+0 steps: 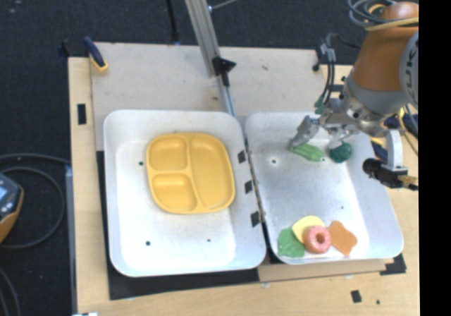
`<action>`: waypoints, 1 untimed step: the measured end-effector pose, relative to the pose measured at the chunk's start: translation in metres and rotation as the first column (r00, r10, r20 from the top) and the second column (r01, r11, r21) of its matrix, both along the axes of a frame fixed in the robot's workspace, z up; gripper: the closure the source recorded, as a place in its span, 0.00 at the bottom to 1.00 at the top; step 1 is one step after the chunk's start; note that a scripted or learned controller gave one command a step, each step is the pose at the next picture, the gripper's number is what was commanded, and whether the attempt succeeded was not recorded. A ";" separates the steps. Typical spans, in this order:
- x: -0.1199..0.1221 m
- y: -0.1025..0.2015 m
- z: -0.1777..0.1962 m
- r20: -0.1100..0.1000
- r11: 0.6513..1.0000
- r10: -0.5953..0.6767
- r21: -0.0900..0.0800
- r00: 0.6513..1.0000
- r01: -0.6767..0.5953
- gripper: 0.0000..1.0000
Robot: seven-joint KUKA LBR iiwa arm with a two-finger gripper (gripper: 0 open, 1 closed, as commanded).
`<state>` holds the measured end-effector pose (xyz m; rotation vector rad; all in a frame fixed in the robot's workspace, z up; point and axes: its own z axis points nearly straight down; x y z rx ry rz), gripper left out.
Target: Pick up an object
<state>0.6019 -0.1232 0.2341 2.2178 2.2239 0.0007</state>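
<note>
Arm [386, 53] cut off at the picture's right edge; only wrist and orange band in frame. Gripper [317, 140] fingers blurred against the green piece [308, 152] near the right bin's [366, 195] far edge; contact unreadable. Dark green lump [340, 153] beside it partly hidden by the wrist.

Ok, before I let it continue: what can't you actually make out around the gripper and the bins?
- Gripper, camera view: too small and blurred to tell whether it grips the green object.
- Dark green object: blurred and partly under the wrist; identity unclear.
- Arm: cut off at the right.
- Toy pile in the right bin: pieces overlap, shapes unclear.
</note>
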 end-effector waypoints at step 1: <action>0.009 -0.003 -0.057 -0.003 1.000 -0.002 -0.001 1.000 0.002 0.00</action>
